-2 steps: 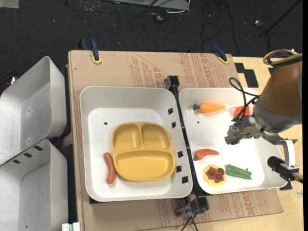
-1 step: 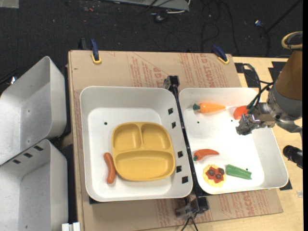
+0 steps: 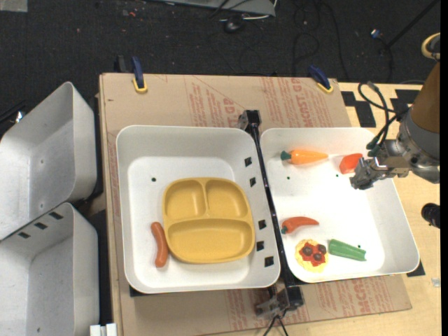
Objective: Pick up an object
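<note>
My gripper [image 3: 363,178] hangs over the right bin's [image 3: 392,219] far right part, just right of and below a small red-orange piece [image 3: 349,162]. An orange carrot [image 3: 306,157] lies at that bin's far side. A red chili pepper [image 3: 299,223] rests near its left wall. A small pizza toy [image 3: 312,253] and a green piece [image 3: 347,250] lie at the near side. Nothing shows between the fingers.
The left bin [image 3: 133,187] holds a yellow divided plate [image 3: 208,220] with a brown sausage [image 3: 160,244] beside it on the left. A black divider runs between the two bins. White containers [image 3: 42,159] stand at the far left of the bench.
</note>
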Tool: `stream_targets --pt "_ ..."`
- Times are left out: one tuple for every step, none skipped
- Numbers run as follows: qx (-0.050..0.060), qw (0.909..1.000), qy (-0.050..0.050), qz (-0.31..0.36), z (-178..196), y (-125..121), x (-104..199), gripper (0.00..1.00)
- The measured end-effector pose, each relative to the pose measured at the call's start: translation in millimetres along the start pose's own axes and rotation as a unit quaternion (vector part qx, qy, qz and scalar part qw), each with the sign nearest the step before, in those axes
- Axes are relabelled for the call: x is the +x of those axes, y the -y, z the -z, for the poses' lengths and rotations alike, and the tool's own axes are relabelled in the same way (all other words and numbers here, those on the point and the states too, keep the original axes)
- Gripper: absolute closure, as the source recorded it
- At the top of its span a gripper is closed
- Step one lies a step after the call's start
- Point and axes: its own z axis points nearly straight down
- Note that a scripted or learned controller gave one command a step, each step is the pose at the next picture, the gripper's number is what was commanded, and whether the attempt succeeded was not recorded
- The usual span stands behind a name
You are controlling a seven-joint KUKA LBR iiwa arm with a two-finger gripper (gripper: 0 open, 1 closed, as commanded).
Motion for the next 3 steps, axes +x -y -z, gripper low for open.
stream_targets --pt "0.001 1.0 -0.001 0.003 0 -8 46 1.0" --pt "0.004 1.0 -0.002 0.003 -18 -18 101 1.0" --pt "0.003 1.0 -0.002 0.003 -26 -12 151 1.0"
